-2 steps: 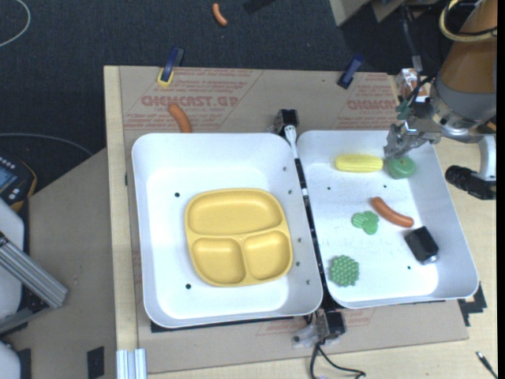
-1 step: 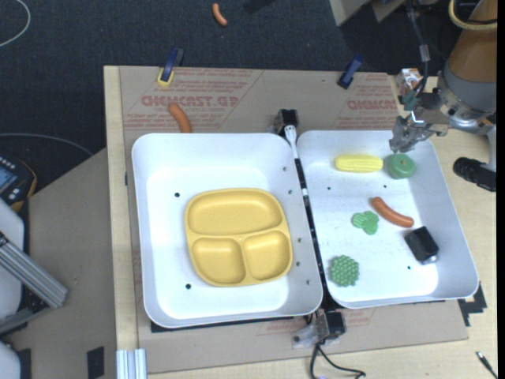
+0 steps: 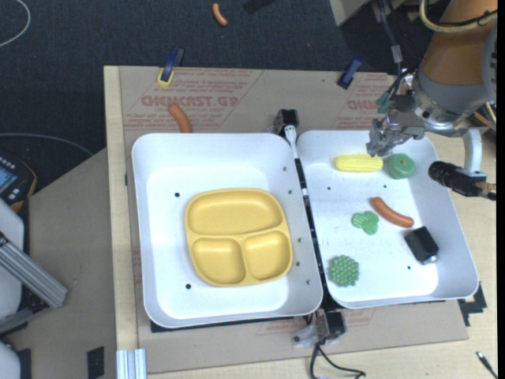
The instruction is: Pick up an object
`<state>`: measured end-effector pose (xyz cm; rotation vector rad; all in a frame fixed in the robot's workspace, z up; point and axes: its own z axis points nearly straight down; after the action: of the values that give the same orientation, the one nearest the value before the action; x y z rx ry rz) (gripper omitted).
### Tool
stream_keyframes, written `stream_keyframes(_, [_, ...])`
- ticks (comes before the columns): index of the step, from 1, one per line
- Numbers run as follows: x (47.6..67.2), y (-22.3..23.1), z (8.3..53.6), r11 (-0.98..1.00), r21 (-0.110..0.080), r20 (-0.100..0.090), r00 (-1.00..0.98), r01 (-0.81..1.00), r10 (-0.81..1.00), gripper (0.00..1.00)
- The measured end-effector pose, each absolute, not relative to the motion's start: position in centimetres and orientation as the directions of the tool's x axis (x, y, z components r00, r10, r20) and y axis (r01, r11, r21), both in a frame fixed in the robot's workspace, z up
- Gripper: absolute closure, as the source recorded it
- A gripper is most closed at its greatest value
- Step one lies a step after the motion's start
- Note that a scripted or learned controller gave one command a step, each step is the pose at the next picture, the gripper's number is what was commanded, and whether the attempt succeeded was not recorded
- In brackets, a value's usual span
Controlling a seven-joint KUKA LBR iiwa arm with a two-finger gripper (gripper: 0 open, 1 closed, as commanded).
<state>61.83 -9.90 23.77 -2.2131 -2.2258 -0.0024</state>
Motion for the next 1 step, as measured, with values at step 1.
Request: stream_keyframes(1, [60.76,-4.58,24.51,0.006,-0.002,0.003,-0.006,1.0,1.0,1.0])
